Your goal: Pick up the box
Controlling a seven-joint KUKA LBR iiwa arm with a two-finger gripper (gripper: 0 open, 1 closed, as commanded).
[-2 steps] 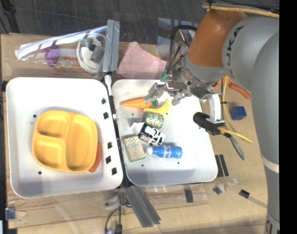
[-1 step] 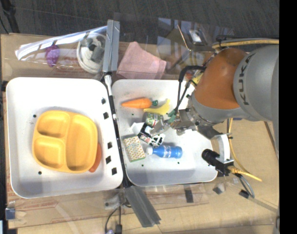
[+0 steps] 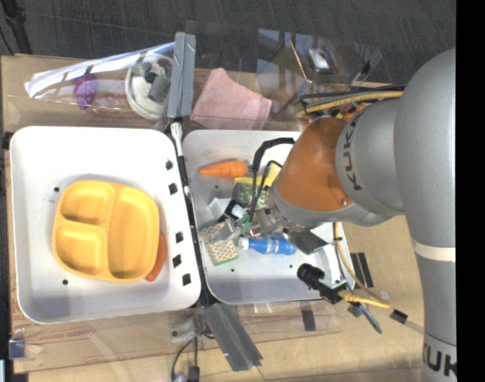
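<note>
Arm low over the right bin (image 3: 250, 293); box (image 3: 220, 247) seen lying on the bin floor, not lifted.

Nearest the camera, the box is noted in the right bin's left half as a small patterned carton, tilted, with a blue bottle (image 3: 272, 246) just beside it on the right. The gripper (image 3: 252, 220) is placed just above and right of the box, among clutter. Whether it is wide or narrow cannot be told, and no contact with the box can be made out. A yellow-green item (image 3: 246, 189) is partly hidden by the arm (image 3: 401, 157), which covers the bin's right half. A carrot (image 3: 224, 168) is seen farther back. In the left bin (image 3: 35, 293) a yellow divided tray (image 3: 107, 229) is recorded, with an orange piece (image 3: 156, 265) half hidden under its right edge. Beyond the bins, a pink cloth (image 3: 230, 102) is seen.
</note>
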